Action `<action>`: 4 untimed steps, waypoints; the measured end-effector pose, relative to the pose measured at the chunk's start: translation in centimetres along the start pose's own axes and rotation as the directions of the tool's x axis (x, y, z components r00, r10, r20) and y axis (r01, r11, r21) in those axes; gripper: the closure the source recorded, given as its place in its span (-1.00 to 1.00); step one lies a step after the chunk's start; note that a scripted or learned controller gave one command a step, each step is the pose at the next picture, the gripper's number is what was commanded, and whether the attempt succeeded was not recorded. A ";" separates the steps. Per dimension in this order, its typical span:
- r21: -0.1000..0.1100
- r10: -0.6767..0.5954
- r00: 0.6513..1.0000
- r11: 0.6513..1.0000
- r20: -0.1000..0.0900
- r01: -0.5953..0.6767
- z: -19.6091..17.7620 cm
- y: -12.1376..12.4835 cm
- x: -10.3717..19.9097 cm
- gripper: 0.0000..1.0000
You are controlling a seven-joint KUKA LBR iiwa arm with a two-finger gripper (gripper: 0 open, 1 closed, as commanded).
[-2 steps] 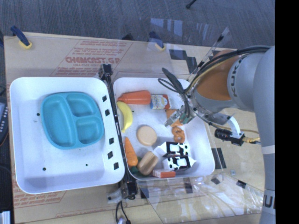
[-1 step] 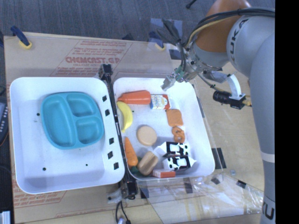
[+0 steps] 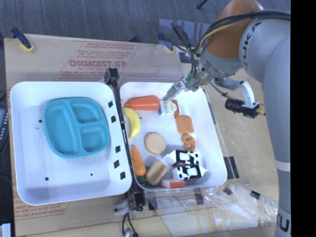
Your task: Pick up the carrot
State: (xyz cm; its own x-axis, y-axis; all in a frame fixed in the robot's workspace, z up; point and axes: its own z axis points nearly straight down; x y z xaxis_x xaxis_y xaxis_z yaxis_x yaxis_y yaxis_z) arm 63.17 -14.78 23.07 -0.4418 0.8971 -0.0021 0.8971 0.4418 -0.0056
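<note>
Carrot (image 3: 138,161) lay in the near-left part of the right bin (image 3: 213,132), along the bin's left wall, thin end pointing far. It was well apart from the gripper, with nothing holding it.

Nearest items in that bin:
- a flat red-and-white piece (image 3: 173,183) sat against the near wall
- a brown roll (image 3: 156,172) lay just right of the carrot
- a black-and-white patterned block (image 3: 187,165) lay right of the roll

Mid bin:
- a round tan disc (image 3: 155,143) sat at the centre
- a small orange ring (image 3: 188,142) lay to its right
- an orange-brown slab (image 3: 184,124) lay just beyond the ring
- a banana (image 3: 132,122) curved along the left wall, beyond the carrot

Far end:
- a small white carton (image 3: 169,108)
- an orange-red elongated item (image 3: 143,102), lying crosswise just left of the carton

Gripper (image 3: 167,100) was at the far end of the right bin, right above the carton and beside the orange-red item's right end. Whether it was released or clenched could not be told, and contact with the carton was unclear. The arm (image 3: 261,38) slanted in from the far right.

Left bin (image 3: 24,147) held a blue divided plate (image 3: 76,126). Both bins rested on the table (image 3: 242,137).
</note>
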 end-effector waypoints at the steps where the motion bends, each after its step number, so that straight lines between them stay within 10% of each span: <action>1: 0.008 -0.075 0.997 0.997 -0.009 0.075 9.7 -3.2 6.7 -1.00; 2: 0.000 -0.242 0.970 0.970 -0.003 0.242 7.6 -9.2 2.3 -1.00; 3: -0.008 0.030 1.000 1.000 0.002 -0.030 13.3 -5.1 -0.1 -1.00; 4: -0.010 -0.486 0.874 0.874 0.014 0.486 13.2 -5.7 4.2 -1.00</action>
State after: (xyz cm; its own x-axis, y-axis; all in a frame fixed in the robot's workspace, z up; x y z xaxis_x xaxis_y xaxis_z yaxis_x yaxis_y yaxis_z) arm 56.18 -13.58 9.90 -0.8219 0.5695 -0.0131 0.5695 0.8220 0.0044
